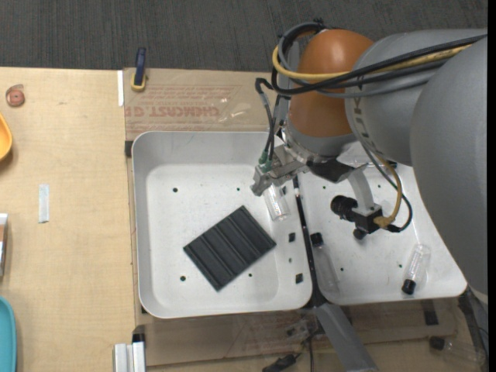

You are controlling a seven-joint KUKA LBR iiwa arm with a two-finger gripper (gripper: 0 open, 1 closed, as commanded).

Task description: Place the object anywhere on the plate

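Grey and orange-banded, the robot arm [387,91] is seen reaching over the right white bin [434,285]. Its gripper [273,183] is held above the divide, beside the left white bin [147,231]; whether it is spread or closed cannot be told. A clear plastic tube [276,205] is seen just below it. A dark ribbed rectangular plate [229,247] lies tilted inside the left bin, apart from the tube.

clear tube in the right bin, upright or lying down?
Lying down: the clear plastic tube with a dark cap rests lengthwise on the right white bin's floor.
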